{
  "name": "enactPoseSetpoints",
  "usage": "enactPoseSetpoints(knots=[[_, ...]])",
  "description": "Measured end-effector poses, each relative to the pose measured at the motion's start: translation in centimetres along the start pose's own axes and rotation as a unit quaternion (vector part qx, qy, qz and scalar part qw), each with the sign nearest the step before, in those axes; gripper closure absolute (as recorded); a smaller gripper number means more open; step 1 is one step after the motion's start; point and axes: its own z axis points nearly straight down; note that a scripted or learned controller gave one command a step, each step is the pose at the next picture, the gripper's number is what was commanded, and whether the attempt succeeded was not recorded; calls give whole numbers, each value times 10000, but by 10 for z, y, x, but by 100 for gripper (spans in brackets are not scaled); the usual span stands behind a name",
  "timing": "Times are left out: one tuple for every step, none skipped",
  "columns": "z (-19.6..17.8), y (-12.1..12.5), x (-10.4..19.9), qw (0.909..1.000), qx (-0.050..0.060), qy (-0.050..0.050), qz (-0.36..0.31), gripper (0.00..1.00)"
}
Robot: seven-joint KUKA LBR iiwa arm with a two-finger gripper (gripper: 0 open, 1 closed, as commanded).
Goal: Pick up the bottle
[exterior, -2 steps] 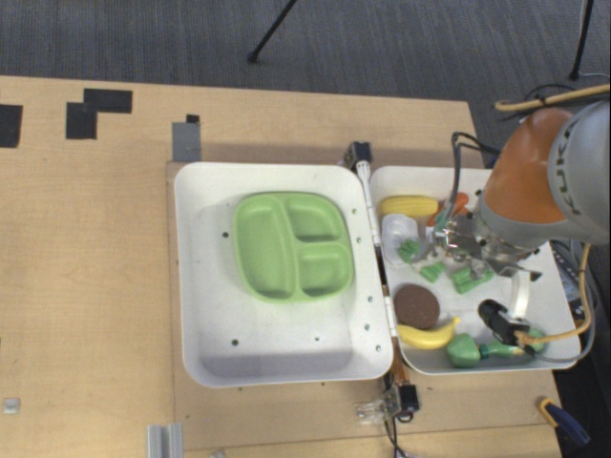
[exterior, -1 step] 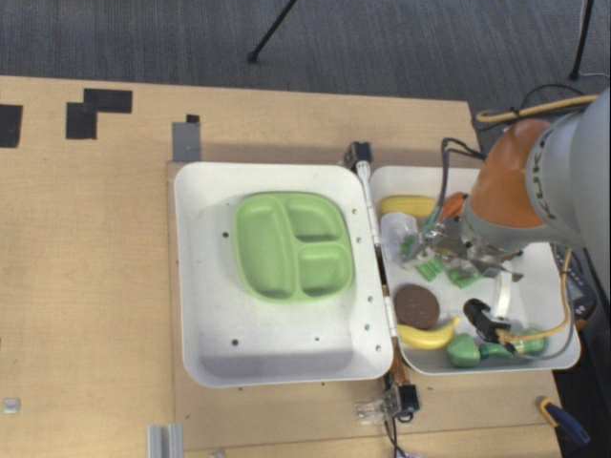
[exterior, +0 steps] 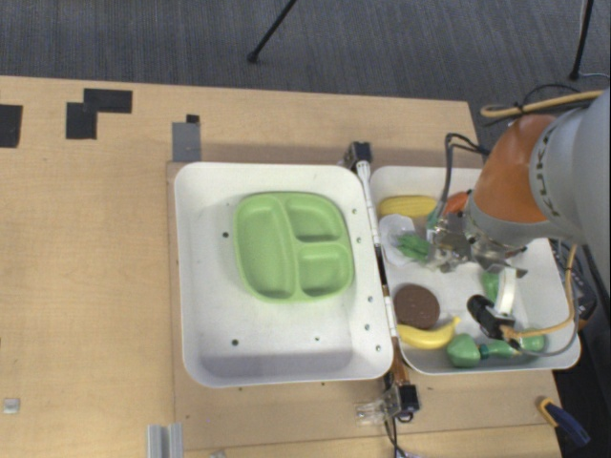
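A green bottle-like thing (exterior: pixel 498 348) lies along the front edge of the right bin (exterior: pixel 563 284), with a rounded green end (exterior: pixel 464 351) at its left. My gripper (exterior: pixel 451 254) hangs low over the middle of that bin, behind the bottle and well apart from it. It is right next to a green leafy item (exterior: pixel 415 247). The arm's grey body and orange band hide the bin's back right part. Nothing shows between the gripper and the bottle but bare bin floor.
The right bin also holds a banana (exterior: pixel 427 335), a brown disc (exterior: pixel 417 305), a yellow item (exterior: pixel 408 205), a pale cup (exterior: pixel 395 227) and a red thing (exterior: pixel 458 201). A green divided plate (exterior: pixel 292 244) lies in the left bin (exterior: pixel 205 351).
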Motion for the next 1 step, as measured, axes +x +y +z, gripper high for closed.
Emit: enactPoseSetpoints(knots=[[-86,-59,62,9972,68,6,741,100]])
